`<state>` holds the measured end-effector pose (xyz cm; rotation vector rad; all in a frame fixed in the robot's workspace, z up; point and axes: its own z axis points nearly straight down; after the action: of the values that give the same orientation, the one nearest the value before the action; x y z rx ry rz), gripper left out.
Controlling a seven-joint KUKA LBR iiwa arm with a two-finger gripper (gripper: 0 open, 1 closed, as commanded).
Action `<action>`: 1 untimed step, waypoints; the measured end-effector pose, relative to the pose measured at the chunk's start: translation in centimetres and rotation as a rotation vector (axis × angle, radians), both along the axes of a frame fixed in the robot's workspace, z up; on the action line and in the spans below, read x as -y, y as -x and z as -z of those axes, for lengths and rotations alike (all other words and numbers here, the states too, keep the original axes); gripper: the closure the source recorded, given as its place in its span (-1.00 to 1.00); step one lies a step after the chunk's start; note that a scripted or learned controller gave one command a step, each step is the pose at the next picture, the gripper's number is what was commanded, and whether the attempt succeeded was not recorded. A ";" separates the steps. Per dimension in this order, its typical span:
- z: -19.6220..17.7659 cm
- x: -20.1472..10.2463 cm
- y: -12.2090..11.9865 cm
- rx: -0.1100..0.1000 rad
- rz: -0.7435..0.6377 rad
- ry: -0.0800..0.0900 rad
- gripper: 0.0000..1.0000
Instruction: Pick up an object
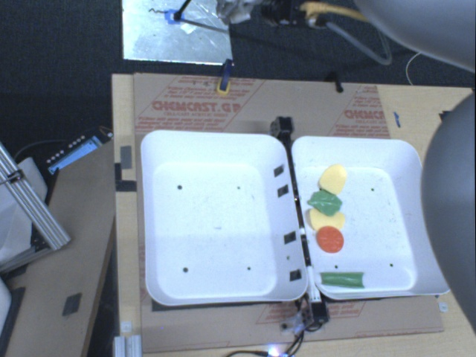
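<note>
Left bin (160, 199) held nothing. Fingers (239, 2) up top, far from the toys; opening unclear, cannot tell. Toys in right bin (401, 199), well below fingers: red disc (330, 239) probably light, stiff; pinch across edges.

Smooth grey arm (416, 13), yellow cable (335, 10), metallic gripper (238, 2) at its end

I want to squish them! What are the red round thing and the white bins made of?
Red disc: probably soft foam or rubber. It looks flat and matte, with no shine, but the view is too small to be sure.
White bins: likely hard moulded plastic. They are smooth with rounded corners and a faint sheen.
</note>
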<state>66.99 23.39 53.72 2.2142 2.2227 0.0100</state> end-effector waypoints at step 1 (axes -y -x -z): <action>0.4 10.3 0.1 -0.006 0.012 0.004 1.00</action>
<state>66.90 13.14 53.37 2.2283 2.2098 -0.0012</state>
